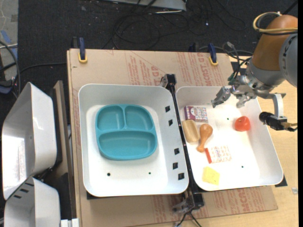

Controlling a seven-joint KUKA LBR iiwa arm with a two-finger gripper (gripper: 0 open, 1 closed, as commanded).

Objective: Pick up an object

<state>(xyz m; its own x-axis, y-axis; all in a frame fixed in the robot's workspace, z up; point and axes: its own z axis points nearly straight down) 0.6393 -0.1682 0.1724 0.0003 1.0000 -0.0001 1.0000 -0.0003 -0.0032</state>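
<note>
Nothing is lifted yet, so the pick is at its start. The pincer (233, 97) hangs over the far part of the right bin (265, 145), its two fingers spread apart with nothing between them. By my reading, the choice of object, the descent, the closing and the lift are all left to do.

The candidates lie in that right bin: a red tomato-like piece (242, 123) just toward the near side of the pincer and closest to it, a small purple-and-white packet (196, 113), a tan bread-like roll (191, 130) touching or nearly touching a drumstick-shaped toy (205, 135), a white card with red print (220, 153), and a yellow wedge (211, 176) well apart near the front edge. The left bin (90, 141) carries a blue divided tray (126, 130), which looks flat and hard to grip.

Which object the program aims at cannot be told — the pincer is not clearly centred over any of them. Its height above the bin floor is hard to judge from this slanted view, and the fingertips are small and partly lost against the wrist hardware. The arm is cut off at the right edge, and the table (142, 65) shows as brown board around the bins.
</note>
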